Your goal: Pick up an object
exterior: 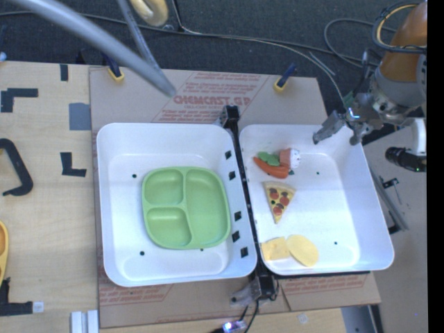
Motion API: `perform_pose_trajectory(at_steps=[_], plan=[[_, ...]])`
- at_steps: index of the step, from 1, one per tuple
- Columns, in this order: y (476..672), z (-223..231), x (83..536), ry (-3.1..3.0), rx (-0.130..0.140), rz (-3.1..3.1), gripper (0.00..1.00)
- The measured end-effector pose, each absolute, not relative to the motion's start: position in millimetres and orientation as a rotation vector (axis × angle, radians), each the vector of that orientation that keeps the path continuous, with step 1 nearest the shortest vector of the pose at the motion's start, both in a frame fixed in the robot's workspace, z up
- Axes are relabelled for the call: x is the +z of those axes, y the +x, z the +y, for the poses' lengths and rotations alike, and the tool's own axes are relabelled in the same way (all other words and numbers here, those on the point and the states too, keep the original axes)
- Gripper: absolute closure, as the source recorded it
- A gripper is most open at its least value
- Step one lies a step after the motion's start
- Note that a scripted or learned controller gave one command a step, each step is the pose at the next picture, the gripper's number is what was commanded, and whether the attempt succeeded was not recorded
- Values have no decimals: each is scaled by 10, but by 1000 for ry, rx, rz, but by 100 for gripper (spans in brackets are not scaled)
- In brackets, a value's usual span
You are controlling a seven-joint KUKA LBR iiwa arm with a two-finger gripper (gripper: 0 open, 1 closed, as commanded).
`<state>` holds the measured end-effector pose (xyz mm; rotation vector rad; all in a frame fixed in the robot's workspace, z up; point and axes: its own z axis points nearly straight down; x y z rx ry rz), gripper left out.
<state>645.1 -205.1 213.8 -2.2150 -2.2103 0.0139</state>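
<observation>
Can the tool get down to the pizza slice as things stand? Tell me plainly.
Probably yes. The tool hangs over the right bin's far right corner, and the pizza slice lies flat in the open, apart from the carrot toy and the yellow chips. Nothing covers it.

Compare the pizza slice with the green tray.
The triangular toy pizza slice is small, yellow with red dots, and lies in the right white bin. The green plastic divided tray is far larger, rounded, with three compartments, in the left white bin. Both lie flat.
</observation>
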Motion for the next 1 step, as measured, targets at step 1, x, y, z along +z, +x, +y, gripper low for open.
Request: perform_pose_trajectory(at_steps=[1], plan=[[6481, -2047, 2229, -2220, 2, -2222, 0]])
